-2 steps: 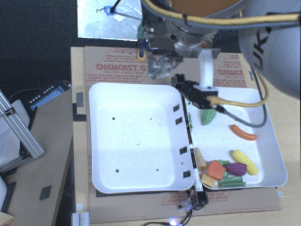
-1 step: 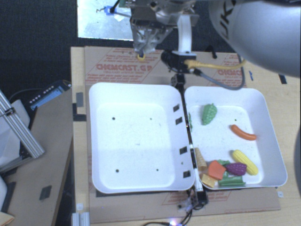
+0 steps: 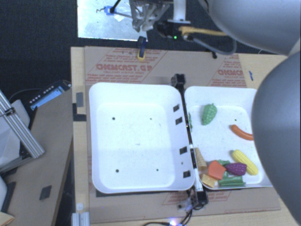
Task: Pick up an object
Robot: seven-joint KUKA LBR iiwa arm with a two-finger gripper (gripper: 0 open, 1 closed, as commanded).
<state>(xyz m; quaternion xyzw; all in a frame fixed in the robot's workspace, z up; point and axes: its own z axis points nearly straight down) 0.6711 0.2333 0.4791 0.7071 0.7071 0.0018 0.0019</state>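
**Gripper high, toys waiting in the right bin**

The gripper [image 3: 143, 20] hangs beyond the bins; whether its fingers are parted or closed I cannot tell. The green toy [image 3: 209, 114] lies alone in the right bin [image 3: 221, 94]. It looks light, rigid, smooth plastic; pinching across its narrow middle seems safest.

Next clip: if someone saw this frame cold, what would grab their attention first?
Probably the grey arm, looming large and blurred over the right side and covering part of the right bin. Next, the bright toy food clustered in that bin's near corner: a yellow corn cob, a purple piece and an orange piece. The gripper hangs at the top, beyond both bins.
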